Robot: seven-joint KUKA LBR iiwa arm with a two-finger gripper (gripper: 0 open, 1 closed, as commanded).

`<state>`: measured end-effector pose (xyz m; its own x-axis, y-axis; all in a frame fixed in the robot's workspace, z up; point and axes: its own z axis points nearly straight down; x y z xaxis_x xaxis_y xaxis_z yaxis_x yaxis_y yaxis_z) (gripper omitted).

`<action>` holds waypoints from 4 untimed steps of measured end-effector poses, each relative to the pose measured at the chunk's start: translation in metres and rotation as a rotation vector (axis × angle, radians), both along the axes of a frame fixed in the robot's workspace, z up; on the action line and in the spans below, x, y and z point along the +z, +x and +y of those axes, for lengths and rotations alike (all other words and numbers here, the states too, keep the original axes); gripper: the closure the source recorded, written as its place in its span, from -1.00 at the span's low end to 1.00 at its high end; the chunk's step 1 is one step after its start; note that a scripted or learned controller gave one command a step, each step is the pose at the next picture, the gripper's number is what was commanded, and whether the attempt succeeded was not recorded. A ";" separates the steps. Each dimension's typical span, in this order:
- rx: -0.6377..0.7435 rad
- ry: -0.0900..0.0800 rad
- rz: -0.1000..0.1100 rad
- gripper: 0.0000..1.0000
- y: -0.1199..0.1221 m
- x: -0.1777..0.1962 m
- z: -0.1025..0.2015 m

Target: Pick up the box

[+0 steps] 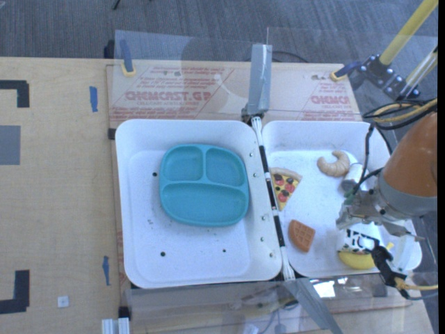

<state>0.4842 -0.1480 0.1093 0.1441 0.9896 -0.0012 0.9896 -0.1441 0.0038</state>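
gripper low at the right bin's near corner

the gripper (363, 236) sits over a black-and-white box (358, 241) beside a banana (356, 259), close to the right bin (306, 134) front wall. whether it grips, and the box's axis, cannot be told. open floor lies toward the croissant (335, 163).

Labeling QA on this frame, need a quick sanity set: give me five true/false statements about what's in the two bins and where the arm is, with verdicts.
1. The teal divided plate lies in the left bin. True.
2. The pizza slice toy lies on the plate. False: it lies in the right bin, near the divider.
3. The croissant lies in the right bin. True.
4. The gripper hangs over the left bin. False: it is over the right bin's lower right area, above a black-and-white object and a yellow one.
5. The orange waffle-like piece touches the croissant. False: they lie apart.
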 end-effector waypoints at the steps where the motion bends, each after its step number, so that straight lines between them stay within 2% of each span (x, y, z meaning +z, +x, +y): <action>1: 0.000 0.000 0.000 -1.00 0.000 0.000 0.000; 2: 0.000 0.000 0.000 -1.00 0.000 0.000 0.000; 3: -0.059 -0.006 -0.009 -1.00 -0.001 -0.019 0.038; 4: -0.175 -0.004 -0.010 -1.00 -0.001 -0.020 -0.048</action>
<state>0.4830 -0.1957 0.0897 0.3143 0.9493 -0.0027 0.9492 -0.3142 0.0147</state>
